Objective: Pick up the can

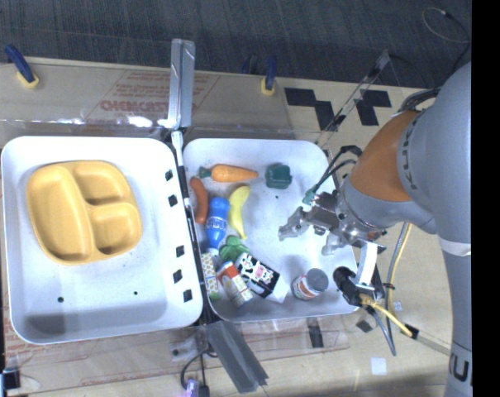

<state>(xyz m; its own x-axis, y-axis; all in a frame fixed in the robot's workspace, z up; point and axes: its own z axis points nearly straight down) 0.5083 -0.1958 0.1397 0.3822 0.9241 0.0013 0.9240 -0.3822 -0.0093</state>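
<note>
The can (309,284) lies on its side against the near wall of the right bin (258,149), just below the tool (303,226), whose fingers stand apart and hold nothing; the carton (255,275) lies a short way to the can's left. Risk: a can lying on its side is likely to roll away from a closing finger, and the bin wall beside the can leaves little room for a finger on that side, so the grasp may slip or strike the wall. The wrist and its cables partly hide the tool, the can's label is too small to read, and the items left of the can overlap and are hard to separate.
</note>
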